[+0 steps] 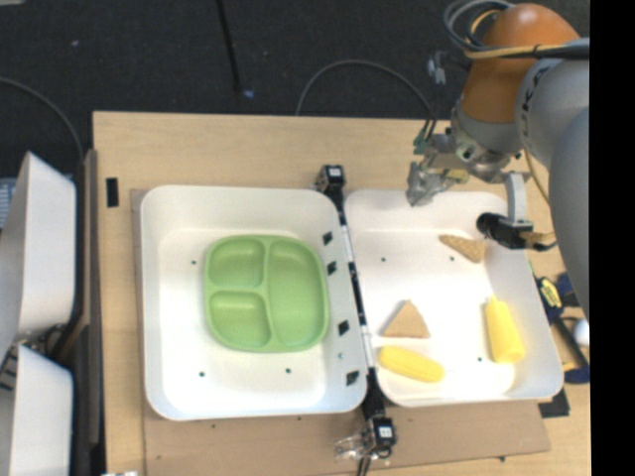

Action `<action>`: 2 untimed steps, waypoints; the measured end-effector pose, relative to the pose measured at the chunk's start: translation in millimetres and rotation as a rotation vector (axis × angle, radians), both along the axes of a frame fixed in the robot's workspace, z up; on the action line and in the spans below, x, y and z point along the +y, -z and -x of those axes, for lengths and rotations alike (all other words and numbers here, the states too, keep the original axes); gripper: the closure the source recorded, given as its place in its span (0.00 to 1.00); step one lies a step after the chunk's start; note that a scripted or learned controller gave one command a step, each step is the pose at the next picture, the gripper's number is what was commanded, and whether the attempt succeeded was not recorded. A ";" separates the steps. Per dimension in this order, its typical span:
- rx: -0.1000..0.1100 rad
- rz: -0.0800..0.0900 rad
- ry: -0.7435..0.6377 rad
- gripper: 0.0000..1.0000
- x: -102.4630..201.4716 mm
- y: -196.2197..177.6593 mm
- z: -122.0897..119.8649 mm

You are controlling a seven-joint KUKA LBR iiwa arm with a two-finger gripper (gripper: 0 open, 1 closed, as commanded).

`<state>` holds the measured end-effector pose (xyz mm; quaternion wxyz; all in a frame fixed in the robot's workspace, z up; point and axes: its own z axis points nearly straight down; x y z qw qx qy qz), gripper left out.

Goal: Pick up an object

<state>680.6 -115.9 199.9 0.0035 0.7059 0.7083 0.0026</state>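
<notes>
Corn cob (pixel 504 330) near the right bin (pixel 397 256) front corner looks stiff, light, slippery, so you should pinch across its middle; whether your tool (pixel 425 188) is clenched, I cannot tell.

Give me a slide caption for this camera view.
Gripper above the right bin with four food pieces; green tray in the left bin.

Right bin (pixel 397 228): open floor at centre and toward 9 o'clock. Obstacles: tan triangular piece (pixel 407 320) and yellow corn cob (pixel 411 364) at 6–7 o'clock, second cob (pixel 504 330) at 4 o'clock, tan wedge (pixel 465 247) at 1 o'clock. Left bin (pixel 169 385): green divided plate (pixel 266 293) occupies centre; margins free.
</notes>
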 end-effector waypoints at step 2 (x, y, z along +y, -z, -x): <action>0.003 0.000 -0.003 1.00 1.8 -86.6 6.9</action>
